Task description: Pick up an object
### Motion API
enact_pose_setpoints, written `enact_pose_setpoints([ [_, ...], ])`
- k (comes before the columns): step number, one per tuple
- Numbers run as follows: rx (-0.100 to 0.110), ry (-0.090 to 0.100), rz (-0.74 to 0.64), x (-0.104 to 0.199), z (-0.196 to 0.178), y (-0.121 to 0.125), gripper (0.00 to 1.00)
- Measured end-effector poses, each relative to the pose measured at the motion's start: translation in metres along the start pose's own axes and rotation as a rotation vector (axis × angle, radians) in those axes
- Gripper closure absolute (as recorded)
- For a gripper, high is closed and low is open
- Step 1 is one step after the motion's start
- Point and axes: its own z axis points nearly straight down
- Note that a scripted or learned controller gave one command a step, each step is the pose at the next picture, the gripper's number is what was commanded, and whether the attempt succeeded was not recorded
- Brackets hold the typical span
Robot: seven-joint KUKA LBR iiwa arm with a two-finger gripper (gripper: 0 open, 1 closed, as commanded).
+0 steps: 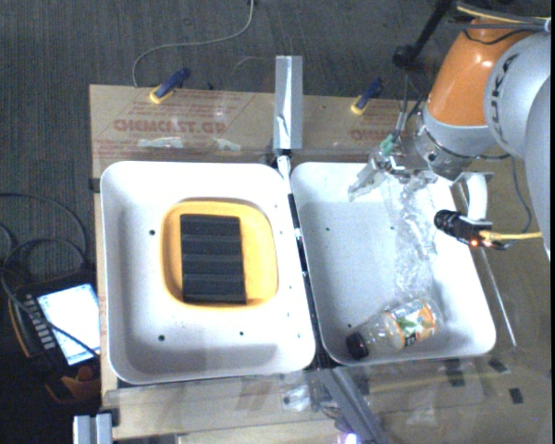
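My gripper hangs over the far right corner of the right bin. A crumpled strip of clear plastic film runs from right under the gripper down the bin toward the near side. The film's upper end meets the gripper, and I cannot tell if it is gripped. A clear bottle with a black cap and an orange label lies on its side at the bin's near edge. In the left bin sits a yellow sponge-like pad with a black ribbed top.
A metal post stands at the far end of the ridge between the bins. Behind them lies a cardboard sheet held by two blue clamps. A lit tablet rests on the floor at the left.
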Motion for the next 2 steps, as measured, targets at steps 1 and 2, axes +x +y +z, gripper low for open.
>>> enact_pose_setpoints([
  [1, -0.001, -0.003, 0.115, -0.069, -0.023, -0.011, 0.0],
  [2, 0.0, -0.001, 0.032, -0.097, 0.062, -0.056, 0.0],
])
